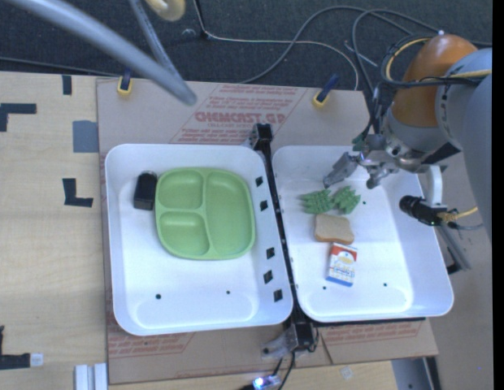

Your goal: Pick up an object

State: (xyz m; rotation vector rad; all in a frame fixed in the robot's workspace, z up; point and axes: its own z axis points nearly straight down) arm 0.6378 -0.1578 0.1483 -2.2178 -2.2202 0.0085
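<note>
Camera view looks down at a slant on two white bins set side by side on a brown board, with the green plate (206, 214) in the left bin (134, 295) as the handiest landmark. That plate has three compartments and nothing in them. Touching its left edge is a small black block (145, 191). Right of the plate, past the black divider where the bins meet, the right bin (419, 295) holds three things: a green leafy toy (330, 201), a tan bread slice (334, 230) just below it, and a small red, white and blue carton (342, 266) below that (its print is too small to read). Bread and carton lie close, possibly touching.

Farther right of the plate, above the leafy toy, hangs the gripper (359, 171). Its fingers (341, 169) look spread, with nothing seen between them; one tip is near the toy's upper edge, and whether it touches cannot be told. Behind it rises the grey arm (471, 112) with its orange band (435, 75).

Up from the plate, red lettering on the board reads "CHEMCAST GP" (238, 118); the smaller lines around it are illegible. Beyond the board, the surface (41, 242) left of the plate carries black tape marks.
</note>
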